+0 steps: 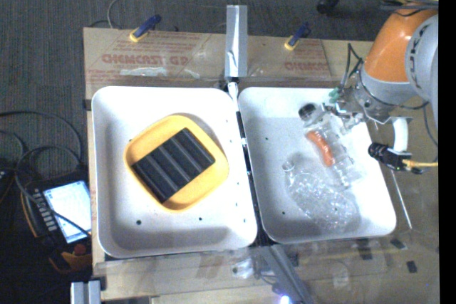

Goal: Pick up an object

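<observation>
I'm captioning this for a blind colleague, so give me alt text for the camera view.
A grey robot arm with an orange band reaches from the right over the right white bin, its gripper above clear crinkled plastic items and a small orange piece. The left white bin holds a yellow tray with a black ribbed insert.

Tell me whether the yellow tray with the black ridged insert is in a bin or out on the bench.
In. The yellow tray lies flat inside the left bin, white floor showing all around it.
</observation>
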Action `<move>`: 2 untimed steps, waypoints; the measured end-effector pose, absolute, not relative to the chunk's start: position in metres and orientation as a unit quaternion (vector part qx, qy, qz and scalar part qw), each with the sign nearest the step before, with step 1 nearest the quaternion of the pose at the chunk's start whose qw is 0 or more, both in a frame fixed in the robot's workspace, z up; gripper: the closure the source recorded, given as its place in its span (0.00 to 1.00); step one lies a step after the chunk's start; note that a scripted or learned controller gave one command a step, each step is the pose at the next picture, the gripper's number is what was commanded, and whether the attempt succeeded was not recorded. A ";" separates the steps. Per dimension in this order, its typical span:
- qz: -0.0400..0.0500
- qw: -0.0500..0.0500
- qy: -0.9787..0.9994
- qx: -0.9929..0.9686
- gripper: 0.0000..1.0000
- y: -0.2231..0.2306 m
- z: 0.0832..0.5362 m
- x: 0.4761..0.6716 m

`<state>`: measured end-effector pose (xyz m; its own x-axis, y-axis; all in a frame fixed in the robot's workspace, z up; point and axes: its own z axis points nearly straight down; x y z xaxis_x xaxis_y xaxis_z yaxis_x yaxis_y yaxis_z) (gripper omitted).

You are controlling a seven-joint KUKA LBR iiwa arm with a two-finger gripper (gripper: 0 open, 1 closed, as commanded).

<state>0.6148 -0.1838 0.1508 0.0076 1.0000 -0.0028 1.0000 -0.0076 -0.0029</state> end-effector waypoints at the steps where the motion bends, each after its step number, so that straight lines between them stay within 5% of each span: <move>1: 0.002 -0.001 -0.788 -0.616 0.00 -0.188 0.243 0.632; 2: 0.001 0.000 -0.859 -0.511 0.00 -0.221 0.119 0.631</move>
